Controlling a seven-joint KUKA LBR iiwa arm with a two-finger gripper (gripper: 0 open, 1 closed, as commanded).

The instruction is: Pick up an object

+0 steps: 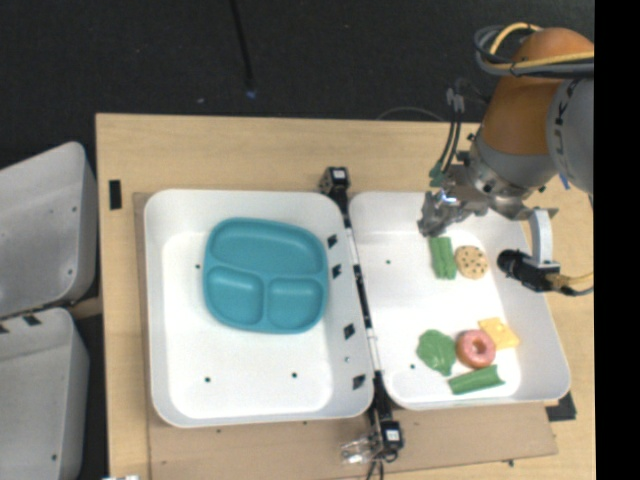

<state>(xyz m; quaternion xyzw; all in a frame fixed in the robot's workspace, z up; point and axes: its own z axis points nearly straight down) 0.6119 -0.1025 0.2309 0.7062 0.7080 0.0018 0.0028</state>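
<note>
a: hovering over the right bin (pixel 400 218) is the gripper (pixel 437 218), at the far end. whether its fingers are apart or closed i cannot tell, and i see nothing held between them.

b: what lies nearest it?

a: a small green oblong piece (pixel 443 257), upright in the view, just below the gripper. touching that piece on its right is a round speckled cookie (pixel 470 261).

b: farther off?

a: well below, a green leafy piece (pixel 436 350), a pink donut (pixel 475 347), a yellow wedge (pixel 497 332) and a green pod (pixel 472 379) cluster together. far left, a teal divided plate (pixel 266 274) lies in the left bin (pixel 170 268).
</note>
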